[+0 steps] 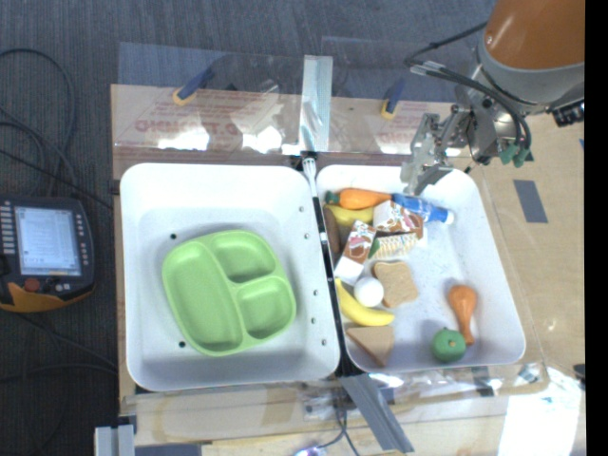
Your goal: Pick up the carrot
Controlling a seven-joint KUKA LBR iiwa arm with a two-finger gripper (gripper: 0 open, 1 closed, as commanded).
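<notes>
The carrot [361, 199] is an orange, tapered piece lying at the back left of the right bin [494, 264], against the divider. My gripper [425, 165] hangs above the back edge of that bin, to the right of the carrot and a little behind it. Its fingers [418, 171] point down and stand slightly apart, with nothing between them.
The right bin also holds a blue-capped bottle [421, 207], snack packets [385, 236], a bread slice [397, 283], a banana [361, 307], a chicken drumstick [463, 307] and a green apple [449, 344]. A green divided plate [228, 291] sits in the left bin [152, 207].
</notes>
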